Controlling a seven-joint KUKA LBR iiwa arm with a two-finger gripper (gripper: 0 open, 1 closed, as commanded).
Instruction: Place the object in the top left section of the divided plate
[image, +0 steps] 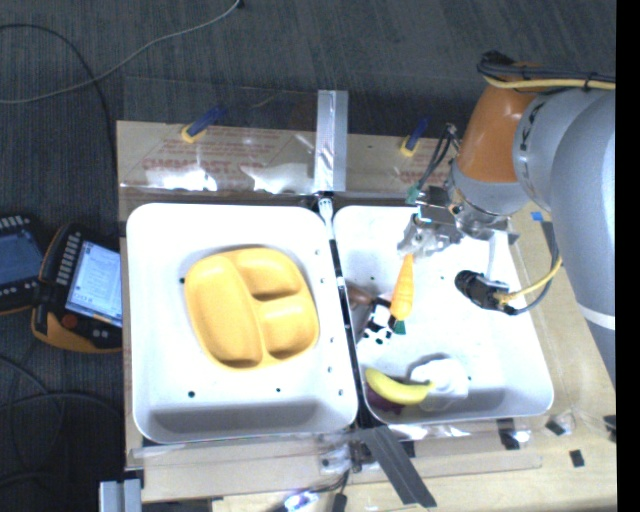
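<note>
Over the right bin (520, 385), the hand (418, 238) is clamped on the top end of a carrot (402, 290) hanging down, well apart from the yellow divided plate (252, 305) in the left bin (160, 400).

A banana (395, 387) lies near the front of the right bin (520, 385), just beside a white lump (447, 375). A handheld controller (75, 290) rests left of the table (135, 160).

Arm (540, 150) reaching from right — pincer (420, 240) lowered.
</note>
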